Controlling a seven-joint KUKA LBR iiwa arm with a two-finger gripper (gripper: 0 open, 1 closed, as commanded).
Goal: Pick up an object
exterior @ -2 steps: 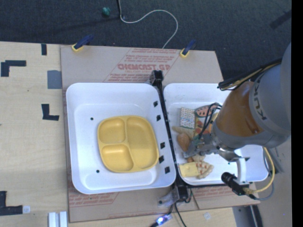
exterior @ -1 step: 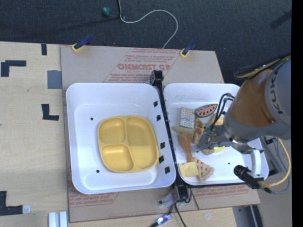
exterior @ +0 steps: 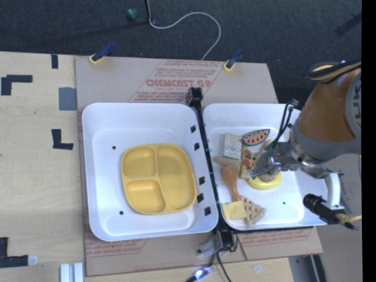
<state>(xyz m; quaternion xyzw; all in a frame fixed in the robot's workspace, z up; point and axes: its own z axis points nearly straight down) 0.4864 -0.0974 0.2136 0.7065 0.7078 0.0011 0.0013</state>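
Note:
My gripper [exterior: 264, 164] hangs low in the right bin [exterior: 294, 213], just above a yellow ring-shaped piece [exterior: 265, 183] and beside an orange-red item [exterior: 245, 160]. Whether anything sits between its fingers is hidden by the wrist. Around it lie a watermelon slice [exterior: 256, 137], a patterned pale block [exterior: 231, 146], a wooden spoon [exterior: 230, 184], and a cheese wedge [exterior: 234, 210] with a pizza slice [exterior: 254, 209]. The grey and orange arm [exterior: 329, 122] reaches in from the right.
The left bin [exterior: 97, 175] holds a yellow three-compartment plate [exterior: 157, 178]. A black divider clip [exterior: 194, 97] sits between the bins. Cardboard [exterior: 170, 78] lies under both bins, with a white cable [exterior: 182, 21] on the dark floor behind.

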